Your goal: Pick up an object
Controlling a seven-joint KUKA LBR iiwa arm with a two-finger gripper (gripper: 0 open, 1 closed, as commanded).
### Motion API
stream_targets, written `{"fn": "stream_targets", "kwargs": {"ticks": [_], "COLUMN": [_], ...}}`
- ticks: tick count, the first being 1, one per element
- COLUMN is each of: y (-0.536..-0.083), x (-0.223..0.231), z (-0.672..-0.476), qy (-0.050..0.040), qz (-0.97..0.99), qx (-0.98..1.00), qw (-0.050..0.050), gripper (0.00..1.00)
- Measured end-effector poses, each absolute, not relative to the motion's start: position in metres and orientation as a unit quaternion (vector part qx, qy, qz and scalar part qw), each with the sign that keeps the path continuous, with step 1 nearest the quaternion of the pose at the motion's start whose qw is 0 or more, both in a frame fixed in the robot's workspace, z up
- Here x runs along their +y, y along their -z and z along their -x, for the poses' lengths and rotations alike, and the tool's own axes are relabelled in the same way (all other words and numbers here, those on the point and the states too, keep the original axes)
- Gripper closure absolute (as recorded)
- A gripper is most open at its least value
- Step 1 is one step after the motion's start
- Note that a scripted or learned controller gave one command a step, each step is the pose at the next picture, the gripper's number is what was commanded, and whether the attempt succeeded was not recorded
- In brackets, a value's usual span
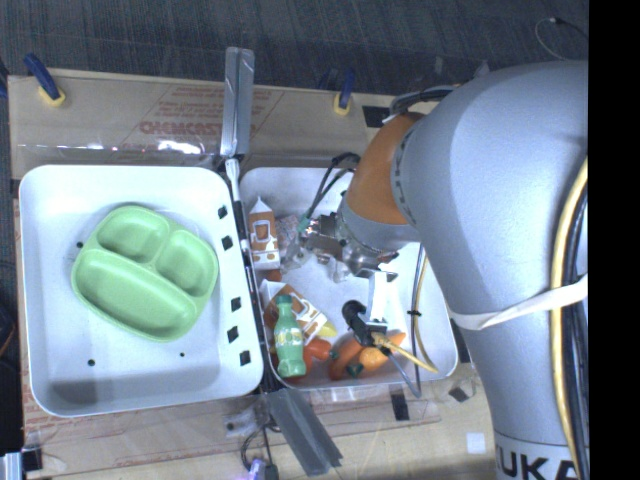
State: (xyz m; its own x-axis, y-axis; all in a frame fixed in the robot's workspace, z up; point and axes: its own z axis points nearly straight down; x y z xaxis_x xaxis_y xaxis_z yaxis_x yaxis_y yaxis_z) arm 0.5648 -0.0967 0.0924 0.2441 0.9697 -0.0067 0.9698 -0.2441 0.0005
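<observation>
Glossy white bins (40,268), lobed green tray (145,270)

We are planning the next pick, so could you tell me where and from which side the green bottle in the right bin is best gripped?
Probably across the middle of the green bottle, coming straight down from above. It lies flat with its long axis running up the picture, so its narrow sides face left and right. The bin wall crowds its left side, and orange items lie close on the right.

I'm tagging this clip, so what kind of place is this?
Probably a robotics lab grasping bench: a KUKA arm reaches over two white bins, one holding a green divided plate, the other assorted small items, clamped on cardboard.
</observation>
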Motion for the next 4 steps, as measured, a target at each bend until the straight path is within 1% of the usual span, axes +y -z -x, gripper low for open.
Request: {"fn": "stream_targets", "kwargs": {"ticks": [1,2,3,4], "y": [-0.101,-0.101,-0.091,-0.1], "x": [-0.094,-0.096,-0.116,-0.115], "z": [-0.565,-0.564,-0.498,-0.498], "qy": [0.0027,0.0039,0.0012,0.0016], "qz": [-0.786,-0.787,-0.784,-0.783], "qx": [0.618,0.618,0.621,0.622], "qw": [-0.001,0.0,-0.002,-0.003], "gripper": [1.0,0.0,0.0,1.0]}}
